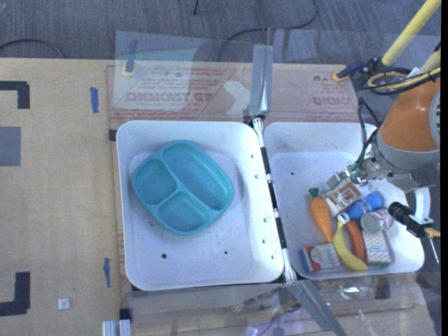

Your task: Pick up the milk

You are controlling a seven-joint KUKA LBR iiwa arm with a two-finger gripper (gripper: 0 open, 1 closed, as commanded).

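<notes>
Gripper [358, 176] at right bin's [294, 152] far side, grip state unclear, milk [322, 257] well apart at near edge.

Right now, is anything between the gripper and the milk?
Nothing visible does. The gripper is right beside the milk, at the far edge of the pile in the right bin. The carrot and the blue item crowd the milk's sides, not the gap.
</notes>
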